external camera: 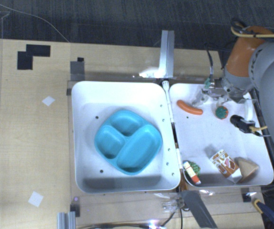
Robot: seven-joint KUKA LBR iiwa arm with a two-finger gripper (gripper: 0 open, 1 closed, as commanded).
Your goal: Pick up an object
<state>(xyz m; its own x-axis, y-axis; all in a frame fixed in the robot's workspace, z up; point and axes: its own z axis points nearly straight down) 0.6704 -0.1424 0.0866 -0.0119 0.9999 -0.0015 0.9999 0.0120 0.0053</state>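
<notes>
The grey arm with its orange band reaches in from the upper right of the frame, and its two-finger gripper (216, 91) hangs over the upper part of the right-hand shallow white bin (265, 149). It sits low there, just above and between two small items, which reads as a set-up for a downward grasp; whether the gripper is spread or closed cannot be told from this slanted view, and nothing can be seen held in it.

The likeliest target is the orange-red sausage-shaped toy (190, 108), lying flat on the bin floor in the upper left of that bin, just left of and below the gripper. Its long axis runs from upper left to lower right across the frame, only slightly tilted from horizontal, so a grip across its narrow width looks the natural one. Just beside it to the right rests a small green ball with a reddish patch (221, 112), almost under the wrist.

Lower in the same bin lie a printed brown-and-white packet (224, 162), a tan cone-shaped piece (248, 167) and a small red, green and white toy (192, 171) against the bin's lower left corner.

The left-hand white bin (86, 175) holds a blue divided plastic tray (127, 141), well apart from the arm
</notes>
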